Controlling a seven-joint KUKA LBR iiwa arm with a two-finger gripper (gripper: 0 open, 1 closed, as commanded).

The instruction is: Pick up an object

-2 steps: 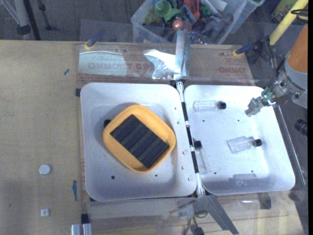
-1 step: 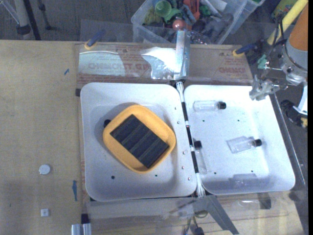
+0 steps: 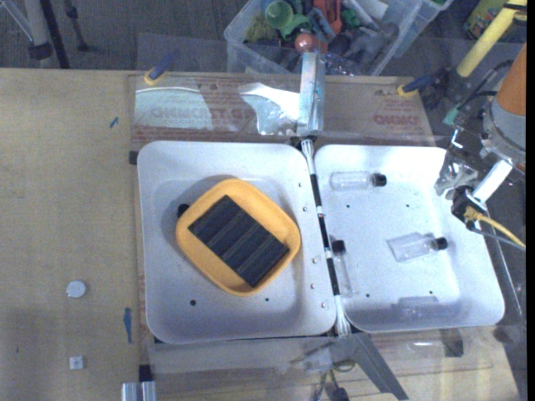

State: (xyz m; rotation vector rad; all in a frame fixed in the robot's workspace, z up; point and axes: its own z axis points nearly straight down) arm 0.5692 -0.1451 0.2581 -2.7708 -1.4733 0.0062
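Observation:
A yellow square pad with a black ribbed centre [image 3: 237,236] lies tilted in the left bin [image 3: 159,249]. In the right bin [image 3: 376,299] lie two clear vials with black caps: one [image 3: 357,180] near the far edge, the other [image 3: 415,246] toward the middle right. My gripper [image 3: 455,182] hangs over the right rim of the right bin, up and to the right of the nearer vial, touching neither vial. Nothing shows in its grasp.
A small black piece [image 3: 337,246] sits by the divider between the bins. Behind the bins lie crumpled plastic [image 3: 272,107] and an upright clear strip [image 3: 311,90]. A clear tub of toys [image 3: 334,15] stands farther back. Bare bin floor lies between the vials.

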